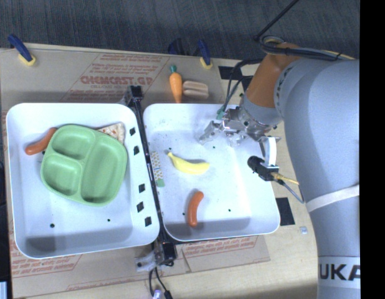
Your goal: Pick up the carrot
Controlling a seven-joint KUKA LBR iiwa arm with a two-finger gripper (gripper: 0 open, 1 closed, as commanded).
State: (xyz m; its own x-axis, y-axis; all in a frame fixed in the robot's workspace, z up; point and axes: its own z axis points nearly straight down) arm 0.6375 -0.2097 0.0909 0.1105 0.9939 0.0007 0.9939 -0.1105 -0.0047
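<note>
The carrot (175,85), orange with a green top, lies on the cardboard just behind the right bin's (255,210) back rim, outside both bins. My gripper (222,132) hangs over the back part of the right bin, to the right of the carrot and nearer the camera. Its metal fingers (208,133) are spread apart, open, with nothing between them. The grey arm with its orange band comes in from the right.
A tan bun (195,90) lies right beside the carrot. A banana (189,164) and a sausage (194,208) lie in the right bin. The left bin (30,229) holds a green divided plate (84,163), another sausage (38,143) and a toast slice (114,130).
</note>
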